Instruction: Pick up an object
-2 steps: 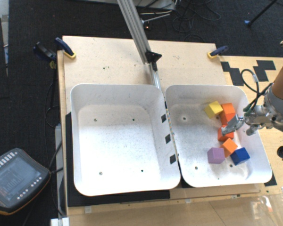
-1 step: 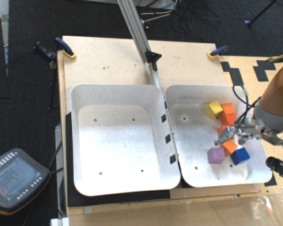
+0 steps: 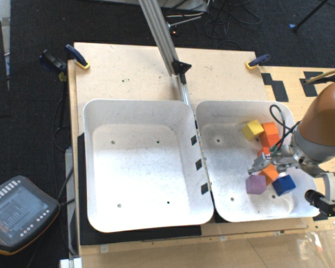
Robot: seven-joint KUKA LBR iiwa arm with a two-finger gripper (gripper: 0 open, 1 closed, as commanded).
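Observation:
Several small blocks lie in the right bin. A yellow block and an orange block sit near the far right side. Closer to me are a purple block and a blue block. Another orange block lies between those two, partly under the tool. My gripper is down low in this bin, just above the purple block and touching or nearly touching that orange block. The grey wrist and orange band come in from the right and hide the bin's right wall.
The left bin stands beside the right one, sharing a middle rim. A slanted aluminium bar ends at the far edge between the bins. A teach pendant lies at the lower left. Clamps hold the board's far corners.

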